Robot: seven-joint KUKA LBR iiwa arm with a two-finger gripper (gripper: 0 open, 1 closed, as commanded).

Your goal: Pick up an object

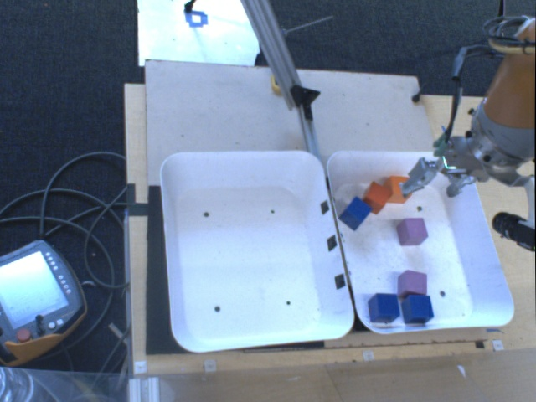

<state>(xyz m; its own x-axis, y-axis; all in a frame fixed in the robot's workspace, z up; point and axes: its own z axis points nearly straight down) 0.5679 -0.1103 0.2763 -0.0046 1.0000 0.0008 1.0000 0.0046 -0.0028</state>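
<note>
The right bin (pixel 490 249) holds several small blocks. Two orange blocks (pixel 385 193) sit together near its back, with a blue block (pixel 355 213) just left of them. A purple block (pixel 411 231) lies mid-bin. Another purple block (pixel 411 282) and two blue blocks (pixel 399 308) cluster at the front. My gripper (pixel 437 181) hangs over the back right of this bin, open, fingers spread with nothing between them. Its left finger (pixel 418 177) is at the right edge of the orange blocks.
The left bin (pixel 243 249) stands beside the right one. A grey metal rod (pixel 272 40) slants down from the top to the bins' shared back corner. A teach pendant (pixel 33 296) and cables lie left of the bench.
</note>
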